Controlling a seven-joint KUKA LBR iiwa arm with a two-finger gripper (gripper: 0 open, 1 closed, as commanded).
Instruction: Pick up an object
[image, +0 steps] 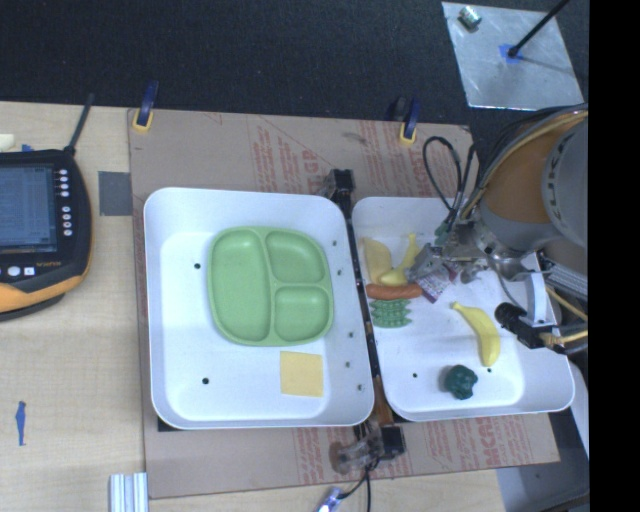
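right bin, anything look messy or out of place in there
Nothing is spilled or damaged. The right bin holds toy food: a crowded pile near its left wall by the gripper, while a banana and a dark green piece lie apart.

In the right bin lie a yellow banana (480, 332) on its side, a dark green broccoli-like piece (460, 380) near the front wall, and a clustered hot dog (394, 291), green ridged piece (391, 314) and yellow pieces (378, 259).

We can't tell the gripper (438, 262) finger state, too blurred; arm (540, 190) is cut off at right; it hides part of the right bin (540, 395).
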